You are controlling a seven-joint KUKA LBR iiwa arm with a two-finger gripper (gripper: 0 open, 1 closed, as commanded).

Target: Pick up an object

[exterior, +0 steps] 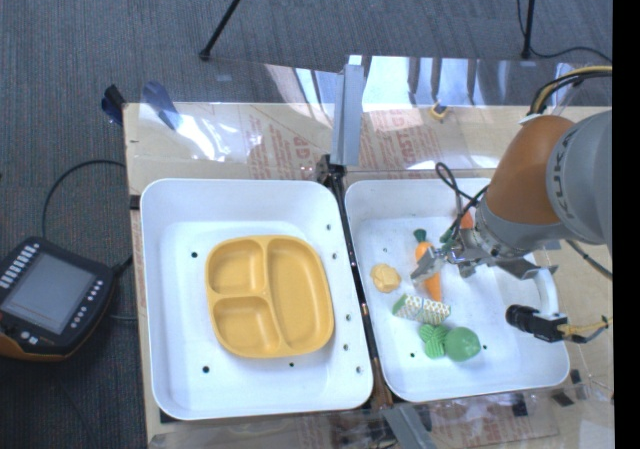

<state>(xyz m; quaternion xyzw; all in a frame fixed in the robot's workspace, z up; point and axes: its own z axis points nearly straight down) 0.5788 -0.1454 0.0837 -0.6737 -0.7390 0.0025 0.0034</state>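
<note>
In the right bin (520,362) lie a toy carrot (430,267), a pale yellow round piece (386,278), a white and green patterned piece (423,310), a green ridged piece (434,339) and a green ball (463,344). My gripper (443,259) hangs low over the carrot's upper end, its metal fingers (428,263) pointing left and close to the carrot. Whether they touch it is unclear. A small orange piece (467,221) peeks out just behind the wrist.
The left bin (170,377) holds a yellow three-compartment plate (270,294). A metal divider post (344,127) stands at the back between the bins. A handheld pendant (45,295) lies on the floor at left.
</note>
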